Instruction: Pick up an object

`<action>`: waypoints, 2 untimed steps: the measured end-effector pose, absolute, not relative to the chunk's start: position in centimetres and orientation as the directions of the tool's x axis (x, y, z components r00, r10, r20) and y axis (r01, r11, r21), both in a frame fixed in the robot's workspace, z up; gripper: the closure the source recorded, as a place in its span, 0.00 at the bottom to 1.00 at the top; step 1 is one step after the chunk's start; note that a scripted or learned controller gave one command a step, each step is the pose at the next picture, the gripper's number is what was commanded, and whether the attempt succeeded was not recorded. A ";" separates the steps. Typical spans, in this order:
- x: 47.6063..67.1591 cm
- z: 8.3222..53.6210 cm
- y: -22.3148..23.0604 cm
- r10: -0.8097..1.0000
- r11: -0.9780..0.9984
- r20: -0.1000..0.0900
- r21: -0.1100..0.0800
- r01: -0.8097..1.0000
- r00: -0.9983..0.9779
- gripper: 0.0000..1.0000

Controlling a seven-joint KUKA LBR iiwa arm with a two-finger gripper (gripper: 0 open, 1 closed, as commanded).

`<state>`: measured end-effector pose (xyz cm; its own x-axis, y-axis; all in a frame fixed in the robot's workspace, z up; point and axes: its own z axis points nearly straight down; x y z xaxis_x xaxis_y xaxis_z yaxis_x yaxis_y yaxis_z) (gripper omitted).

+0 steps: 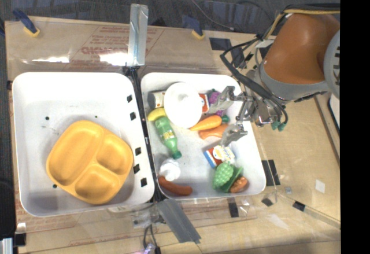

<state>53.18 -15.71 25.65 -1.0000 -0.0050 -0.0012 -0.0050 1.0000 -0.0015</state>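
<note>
Right bin [254, 157], toy food stock: white round lid or plate [183, 103] at far centre; carrot [206, 124] just right of it; green bottle [166, 136] and banana [155, 114] toward the left wall; sausage [175, 189] near edge; green leafy piece [224, 176] with small carton [218, 155] at near right. Gripper [230, 115] hangs over the right half, fingers spread apart, nothing between them, carrot closest and likely target. Recommended handling: centre both fingers across the carrot's narrow width, descend straight, avoid the lid's rim, close fully before lifting. Left bin [34, 91]: yellow divided tray [89, 160].
</note>
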 end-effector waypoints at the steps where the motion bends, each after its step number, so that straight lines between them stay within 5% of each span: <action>1: 53.4 17.2 -16.4 -0.023 1.000 0.004 0.001 -0.023 -1.000 0.00; 2: 54.6 9.2 -16.7 -0.011 1.000 -0.001 0.000 -0.011 -1.000 0.00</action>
<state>54.63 -16.66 9.15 -0.9999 -0.0112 -0.0009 -0.0112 0.9999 0.0000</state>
